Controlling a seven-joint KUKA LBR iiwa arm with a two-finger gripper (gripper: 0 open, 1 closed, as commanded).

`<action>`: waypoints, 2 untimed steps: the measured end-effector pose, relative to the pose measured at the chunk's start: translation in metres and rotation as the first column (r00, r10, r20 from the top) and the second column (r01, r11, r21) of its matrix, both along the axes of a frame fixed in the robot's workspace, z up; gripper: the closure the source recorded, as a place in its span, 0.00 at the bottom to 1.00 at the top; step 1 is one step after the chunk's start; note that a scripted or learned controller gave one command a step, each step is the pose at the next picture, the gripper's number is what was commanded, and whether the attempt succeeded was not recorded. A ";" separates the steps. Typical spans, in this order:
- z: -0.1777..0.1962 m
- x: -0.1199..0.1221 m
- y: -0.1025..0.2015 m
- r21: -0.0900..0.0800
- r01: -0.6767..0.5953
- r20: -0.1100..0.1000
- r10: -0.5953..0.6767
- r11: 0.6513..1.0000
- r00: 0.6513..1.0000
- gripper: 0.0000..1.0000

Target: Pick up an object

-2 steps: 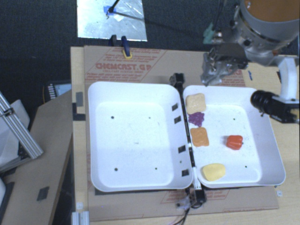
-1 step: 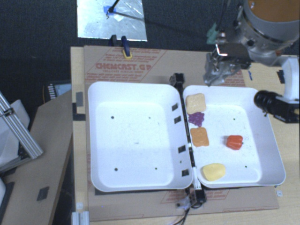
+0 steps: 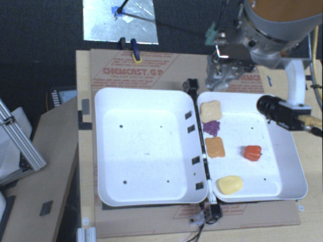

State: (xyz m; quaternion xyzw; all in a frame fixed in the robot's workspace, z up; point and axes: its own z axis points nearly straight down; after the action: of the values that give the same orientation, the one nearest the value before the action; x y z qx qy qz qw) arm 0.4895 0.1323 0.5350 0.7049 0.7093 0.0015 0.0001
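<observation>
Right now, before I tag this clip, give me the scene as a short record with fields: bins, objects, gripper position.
right bin: holds five small objects
along its left wall, top to bottom: beige piece, purple piece, orange piece, yellow piece
middle of bin: red piece, apart from the others
left bin: white, beside the right bin
gripper: above the right bin's top edge, over the cardboard; finger state unclear
objects lifted: none, all five lie on the bin floor

A shiny foil sheet (image 3: 120, 13) lies beyond the brown cardboard (image 3: 146, 69), with aluminium rails (image 3: 17, 140) at the left edge.
</observation>
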 end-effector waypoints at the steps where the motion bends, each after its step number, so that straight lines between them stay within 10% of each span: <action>1: 0.000 -0.003 -0.021 -0.001 0.007 -0.001 -0.007 1.000 1.000 1.00; 2: 0.000 0.003 -0.016 -0.002 0.003 0.001 -0.003 1.000 1.000 1.00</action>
State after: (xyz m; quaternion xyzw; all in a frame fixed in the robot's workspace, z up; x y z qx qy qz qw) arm 0.4924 0.1165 0.5352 0.7059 0.7083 0.0012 0.0010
